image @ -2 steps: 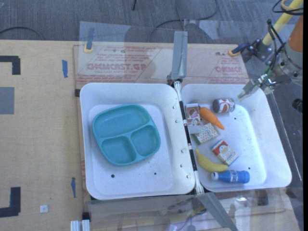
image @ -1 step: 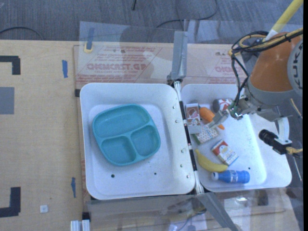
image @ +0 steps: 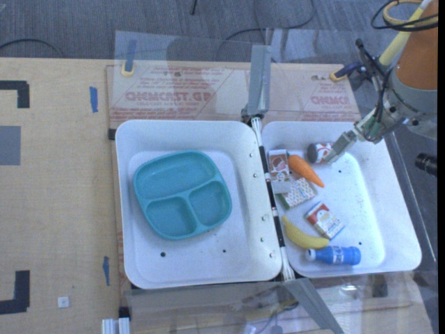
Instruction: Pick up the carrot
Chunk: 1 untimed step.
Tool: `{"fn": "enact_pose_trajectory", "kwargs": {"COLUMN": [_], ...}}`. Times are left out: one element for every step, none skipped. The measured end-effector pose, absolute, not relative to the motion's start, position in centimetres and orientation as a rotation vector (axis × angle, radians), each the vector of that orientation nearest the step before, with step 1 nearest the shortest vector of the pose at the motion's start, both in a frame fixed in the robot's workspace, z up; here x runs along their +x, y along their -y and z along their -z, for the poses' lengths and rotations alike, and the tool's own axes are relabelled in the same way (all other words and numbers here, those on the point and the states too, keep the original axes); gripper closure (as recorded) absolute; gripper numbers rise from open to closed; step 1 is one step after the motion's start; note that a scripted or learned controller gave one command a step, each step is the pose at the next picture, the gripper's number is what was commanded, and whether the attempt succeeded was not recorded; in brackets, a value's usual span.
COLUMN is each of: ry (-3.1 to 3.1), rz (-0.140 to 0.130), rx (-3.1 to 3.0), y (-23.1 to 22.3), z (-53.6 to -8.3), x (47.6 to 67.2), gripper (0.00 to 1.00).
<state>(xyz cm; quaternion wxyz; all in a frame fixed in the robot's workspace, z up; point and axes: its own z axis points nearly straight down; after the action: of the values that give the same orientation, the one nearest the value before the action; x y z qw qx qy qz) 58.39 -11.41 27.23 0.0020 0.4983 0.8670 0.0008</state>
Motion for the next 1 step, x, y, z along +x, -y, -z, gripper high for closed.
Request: {"fn": "enact_pose_trajectory", "kwargs": {"ry": [-2.632], "rz": [0.000], "rx": [1.716], "y": [9.07], "z": [-25.40], "x": [56.04], "gripper": [0.00]}}
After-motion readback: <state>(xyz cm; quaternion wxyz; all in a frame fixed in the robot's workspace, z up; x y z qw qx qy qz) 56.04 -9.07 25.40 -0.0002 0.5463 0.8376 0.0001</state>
